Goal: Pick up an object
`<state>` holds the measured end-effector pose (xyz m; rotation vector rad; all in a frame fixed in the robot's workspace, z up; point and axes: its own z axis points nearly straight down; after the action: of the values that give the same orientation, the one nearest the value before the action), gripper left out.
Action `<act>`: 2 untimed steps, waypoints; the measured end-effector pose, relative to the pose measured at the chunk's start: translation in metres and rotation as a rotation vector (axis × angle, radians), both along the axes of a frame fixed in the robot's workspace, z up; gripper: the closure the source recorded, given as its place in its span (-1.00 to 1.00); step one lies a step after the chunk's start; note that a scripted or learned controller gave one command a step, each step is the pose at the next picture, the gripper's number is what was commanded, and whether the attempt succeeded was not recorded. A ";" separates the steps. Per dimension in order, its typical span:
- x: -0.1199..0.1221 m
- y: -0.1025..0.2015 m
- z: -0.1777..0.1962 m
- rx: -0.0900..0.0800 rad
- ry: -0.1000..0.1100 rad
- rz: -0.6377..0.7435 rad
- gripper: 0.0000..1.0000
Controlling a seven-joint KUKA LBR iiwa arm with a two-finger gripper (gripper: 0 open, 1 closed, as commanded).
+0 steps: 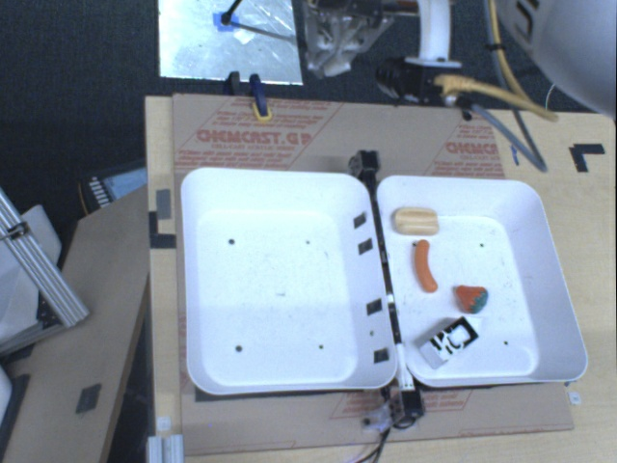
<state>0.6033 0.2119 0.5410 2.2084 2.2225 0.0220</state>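
Gripper point(339, 51) hangs far back beyond both bins, nothing between its fingers that I can make out.

Whether it is parted or closed I cannot tell from this slant. Well nearer, in the right bin point(540, 258), lie a tan bun point(415, 222), an orange sausage point(425, 265), a small orange-and-teal piece point(471, 298) and a black-and-white block point(449, 340).

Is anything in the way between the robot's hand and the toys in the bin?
Nothing visible blocks it. The gripper hangs above the bench's far edge, outside both bins. The bread roll, orange sausage, small orange-and-green piece and black-and-white block lie uncovered and apart in the right bin.
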 end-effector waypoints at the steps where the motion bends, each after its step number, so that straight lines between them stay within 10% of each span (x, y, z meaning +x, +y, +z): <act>1: 0.028 -0.032 -0.006 -0.005 0.012 -0.009 1.00; 2: 0.066 -0.012 -0.093 -0.006 0.022 -0.002 1.00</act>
<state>0.6692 0.2003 0.4479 2.2186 2.2282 -0.0082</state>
